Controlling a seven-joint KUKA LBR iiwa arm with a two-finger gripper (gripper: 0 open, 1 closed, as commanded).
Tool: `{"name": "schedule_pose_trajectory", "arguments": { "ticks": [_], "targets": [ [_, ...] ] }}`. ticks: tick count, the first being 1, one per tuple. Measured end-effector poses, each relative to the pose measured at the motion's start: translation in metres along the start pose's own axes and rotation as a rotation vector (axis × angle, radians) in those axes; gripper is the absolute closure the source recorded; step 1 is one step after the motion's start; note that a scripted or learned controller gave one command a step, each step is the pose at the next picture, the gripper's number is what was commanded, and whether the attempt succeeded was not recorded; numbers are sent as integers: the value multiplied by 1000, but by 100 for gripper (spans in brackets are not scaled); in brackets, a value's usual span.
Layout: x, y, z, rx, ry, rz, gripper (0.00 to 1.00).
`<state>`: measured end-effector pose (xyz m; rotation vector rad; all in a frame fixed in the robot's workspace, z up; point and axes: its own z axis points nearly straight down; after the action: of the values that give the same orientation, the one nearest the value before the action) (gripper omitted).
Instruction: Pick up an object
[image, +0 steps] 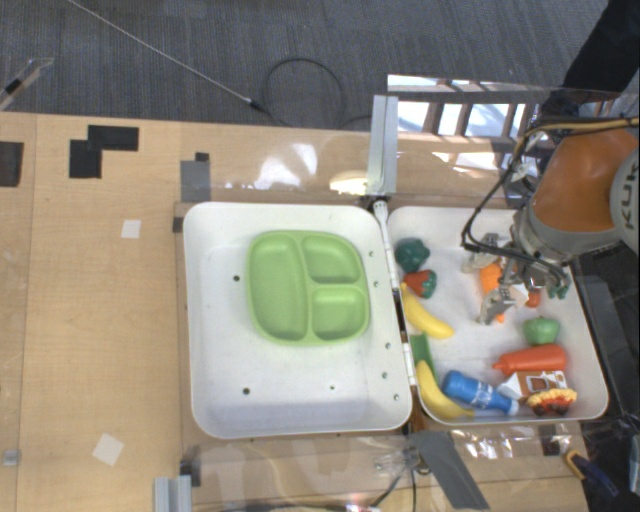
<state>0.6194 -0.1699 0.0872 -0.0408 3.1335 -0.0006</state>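
The hand (503, 297) hangs over the right bin (455, 228); I cannot tell if it holds anything. A green pepper (541, 329) lies just beside it. No writing reads clearly.

The divided plate (306, 287) is sitting in the left bin (215, 400). The right bin (592, 385) is holding two bananas (426, 317), a bottle (479, 392) lying near its front, and a carrot (531, 359) just behind.

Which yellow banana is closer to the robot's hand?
The upper yellow toy banana, lying by the red and green strawberry, is closer to the hand. The other yellow banana lies at the right bin's bottom edge, beside the blue bottle.
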Motion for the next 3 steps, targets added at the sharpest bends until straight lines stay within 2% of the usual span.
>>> {"name": "schedule_pose_trajectory", "arguments": {
  "ticks": [1,2,3],
  "targets": [
    [-3,1,-12,0,-10,-3,100],
    [-3,1,-11,0,-9,-4,0],
    [17,-5,-1,-2,-4,82,0]
  ]
}}
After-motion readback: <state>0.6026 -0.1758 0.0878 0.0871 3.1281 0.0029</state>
